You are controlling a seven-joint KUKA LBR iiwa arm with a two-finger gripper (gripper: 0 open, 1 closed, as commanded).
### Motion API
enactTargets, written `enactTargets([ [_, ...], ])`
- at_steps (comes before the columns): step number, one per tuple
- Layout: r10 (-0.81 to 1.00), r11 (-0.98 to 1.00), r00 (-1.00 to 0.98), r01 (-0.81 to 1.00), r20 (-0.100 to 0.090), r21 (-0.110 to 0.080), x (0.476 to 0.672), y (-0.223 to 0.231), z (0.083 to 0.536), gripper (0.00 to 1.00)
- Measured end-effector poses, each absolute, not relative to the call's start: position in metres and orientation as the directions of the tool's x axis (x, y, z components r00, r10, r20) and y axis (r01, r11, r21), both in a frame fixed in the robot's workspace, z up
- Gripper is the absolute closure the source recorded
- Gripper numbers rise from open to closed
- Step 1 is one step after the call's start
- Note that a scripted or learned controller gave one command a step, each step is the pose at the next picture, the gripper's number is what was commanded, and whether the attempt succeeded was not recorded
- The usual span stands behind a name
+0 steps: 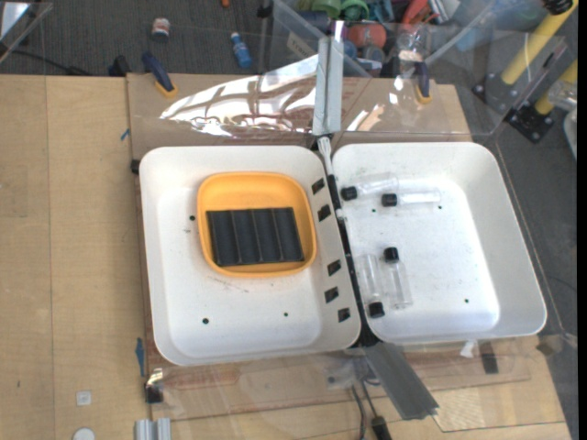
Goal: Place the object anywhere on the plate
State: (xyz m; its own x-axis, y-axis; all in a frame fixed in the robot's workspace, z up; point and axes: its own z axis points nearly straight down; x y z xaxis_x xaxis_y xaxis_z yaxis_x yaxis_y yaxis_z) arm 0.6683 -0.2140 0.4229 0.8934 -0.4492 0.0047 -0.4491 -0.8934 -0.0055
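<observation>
Near, right white bin: clear plastic vial with black cap, lying flat; a second clear black-capped vial farther back. Left white bin: orange square plate, carrying a black ribbed block. Gripper state: cannot tell. Judged step: pick pending; next calls for a descent onto one vial.

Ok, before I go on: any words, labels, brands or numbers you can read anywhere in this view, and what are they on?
None can be read.
Orange plate in the left bin: no print.
Black ribbed object on the plate: no markings.
Clear tubes in the right bin: no legible labels.
Items in the clear tub behind: too small and blurred.
</observation>
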Motion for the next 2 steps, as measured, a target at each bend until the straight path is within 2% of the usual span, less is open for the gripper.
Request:
enactTargets([
  [1, -0.275, -0.961, 0.961, -0.275, 0.005, -0.005, 0.6683, -0.2195, 0.4354, 1.00],
  [2, -0.208, -0.978, 0.978, -0.208, 0.005, -0.005, 0.6683, -0.2192, 0.4352, 1.00],
])
